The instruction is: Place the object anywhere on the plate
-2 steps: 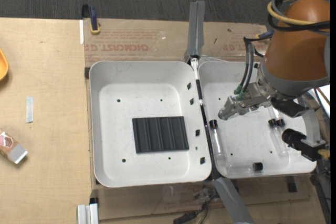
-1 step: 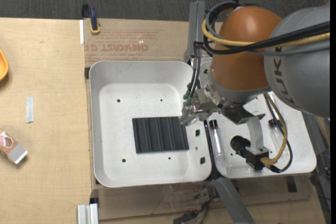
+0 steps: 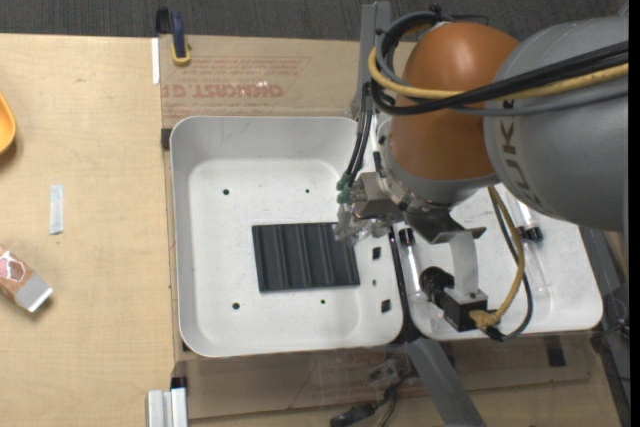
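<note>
A dark ridged rectangular plate lies flat on the floor of the left bin, right of centre. My gripper hangs low at the plate's upper right corner, close to the wall between the two bins. The orange band and grey wrist cover much of what is beneath them. I cannot make out any object at the gripper, as the wrist and cables hide that spot.
The right bin is mostly hidden under the arm. Cardboard and a blue clamp sit behind the bins. On the wooden bench to the left lie a white strip, a small packet and an orange item.
</note>
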### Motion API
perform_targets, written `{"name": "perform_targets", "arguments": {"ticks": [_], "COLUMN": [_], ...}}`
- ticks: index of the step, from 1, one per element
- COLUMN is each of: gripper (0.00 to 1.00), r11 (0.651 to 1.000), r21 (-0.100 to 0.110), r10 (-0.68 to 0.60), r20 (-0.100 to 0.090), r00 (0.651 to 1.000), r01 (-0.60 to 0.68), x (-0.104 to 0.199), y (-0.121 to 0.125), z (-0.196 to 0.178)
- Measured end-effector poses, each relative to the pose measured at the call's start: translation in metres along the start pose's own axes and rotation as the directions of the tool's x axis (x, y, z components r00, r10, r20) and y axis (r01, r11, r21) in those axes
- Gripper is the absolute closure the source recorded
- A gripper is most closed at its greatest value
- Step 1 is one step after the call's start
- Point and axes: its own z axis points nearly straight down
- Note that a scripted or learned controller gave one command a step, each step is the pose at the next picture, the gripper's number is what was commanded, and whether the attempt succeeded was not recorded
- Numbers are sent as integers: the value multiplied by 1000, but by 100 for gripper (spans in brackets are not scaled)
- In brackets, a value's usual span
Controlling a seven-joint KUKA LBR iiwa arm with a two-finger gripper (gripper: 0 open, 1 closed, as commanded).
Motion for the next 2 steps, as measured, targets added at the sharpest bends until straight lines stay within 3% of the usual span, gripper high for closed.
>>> {"name": "perform_targets", "arguments": {"ticks": [1,2], "gripper": [100,100], "r11": [981,937], "r21": [0,-4], "r10": [-193,-350], "r20": [-1,1], "r00": [981,937], "r01": [193,350], "x": [-8,-4], "y": [5,0], "z": [60,12]}}
